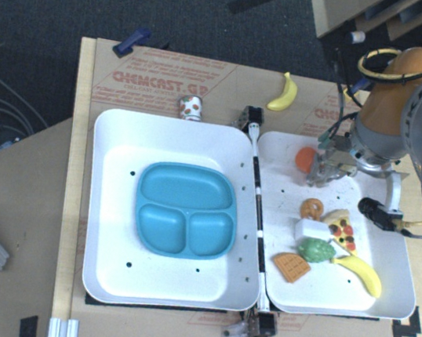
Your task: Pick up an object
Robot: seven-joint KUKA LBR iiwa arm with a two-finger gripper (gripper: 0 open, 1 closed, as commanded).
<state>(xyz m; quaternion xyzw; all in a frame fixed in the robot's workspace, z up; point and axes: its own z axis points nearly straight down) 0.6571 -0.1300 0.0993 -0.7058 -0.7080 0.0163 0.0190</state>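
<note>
My gripper (324, 172) hangs low over the far part of the right bin (385, 298), just right of a red-orange ball (304, 158); whether it touches the ball I cannot tell. Nearer the front lie a small brown donut (312, 209), a pizza slice (342, 228), a white block (312, 230), a green leafy piece (317, 250), a yellow banana (362, 274) and an orange cracker (291, 267). Nothing is visibly held.
The left bin (109, 187) holds a blue divided plate (185, 209). On the bench behind the bins lie a second banana (283, 95), a small spotted toy (191, 107) and a blue object (130, 42). A black fitting (378, 214) sticks out right of the gripper.
</note>
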